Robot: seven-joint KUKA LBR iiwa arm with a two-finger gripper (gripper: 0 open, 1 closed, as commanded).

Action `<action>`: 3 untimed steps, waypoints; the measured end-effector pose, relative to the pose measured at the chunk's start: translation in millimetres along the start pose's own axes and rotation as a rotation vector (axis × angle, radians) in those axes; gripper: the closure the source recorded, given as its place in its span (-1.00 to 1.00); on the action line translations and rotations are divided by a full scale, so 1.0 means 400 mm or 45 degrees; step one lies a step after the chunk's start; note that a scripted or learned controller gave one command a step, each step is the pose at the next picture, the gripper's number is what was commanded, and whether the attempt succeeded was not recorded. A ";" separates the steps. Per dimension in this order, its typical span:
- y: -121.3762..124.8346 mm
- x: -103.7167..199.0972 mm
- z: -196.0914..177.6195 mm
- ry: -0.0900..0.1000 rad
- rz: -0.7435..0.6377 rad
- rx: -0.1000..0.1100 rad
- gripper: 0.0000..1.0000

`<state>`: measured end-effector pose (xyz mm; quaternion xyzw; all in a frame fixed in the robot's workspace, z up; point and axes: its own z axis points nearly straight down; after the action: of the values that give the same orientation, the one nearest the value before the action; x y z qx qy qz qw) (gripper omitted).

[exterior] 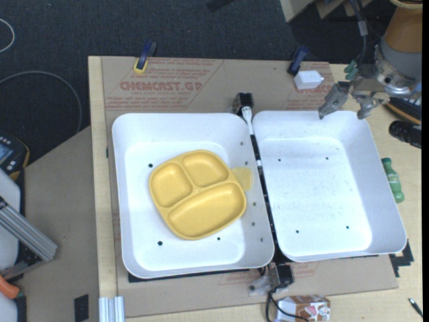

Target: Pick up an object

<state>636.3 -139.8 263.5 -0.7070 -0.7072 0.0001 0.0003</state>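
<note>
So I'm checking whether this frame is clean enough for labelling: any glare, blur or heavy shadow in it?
In the camera view, lighting is even and soft: the yellow divided plate is sharp, with mild sheen in its compartments. The right bin looks bright but keeps its speckles, so it is not blown out. The gripper at the bin's far edge is slightly soft. Shadows are faint.

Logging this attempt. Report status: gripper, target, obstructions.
Gripper open, holding nothing, above far rim of right bin. Yellow divided plate flat in left bin, untouched. Nothing over the plate.
</note>
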 end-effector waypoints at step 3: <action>-0.392 0.354 -0.664 0.002 -0.011 -0.017 -1.00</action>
<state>479.6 1.5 529.1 -0.7039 -0.7102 -0.0053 -0.0038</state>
